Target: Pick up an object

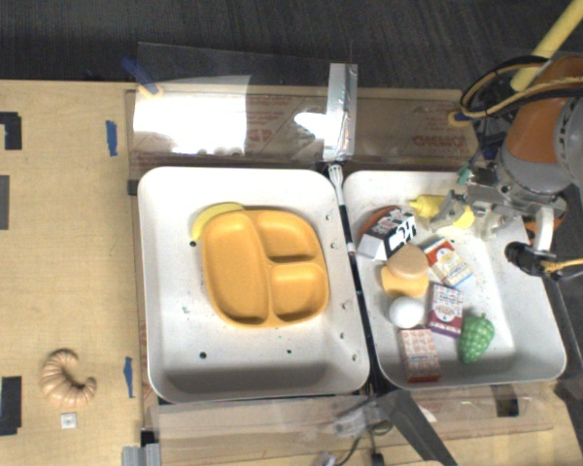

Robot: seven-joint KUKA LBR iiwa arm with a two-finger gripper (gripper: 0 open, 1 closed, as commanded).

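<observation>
My gripper (478, 205) hangs over the far right part of the right bin (525, 330), below the orange wrist band. It is just right of a small yellow toy (429, 206) lying near the bin's back wall. Nothing shows between its tips. The right bin also holds a dark brown and black package (389, 226), an orange cup-like piece (406, 270), a white egg (405, 312), three small printed cartons (446, 309) and a green bumpy toy (476, 338).
The left bin (155, 260) holds an orange divided plate (262, 265) with a yellow piece (214, 214) poking out at its back left. A croissant toy (68, 377) lies on the bench at the lower left. Cables loop above the wrist.
</observation>
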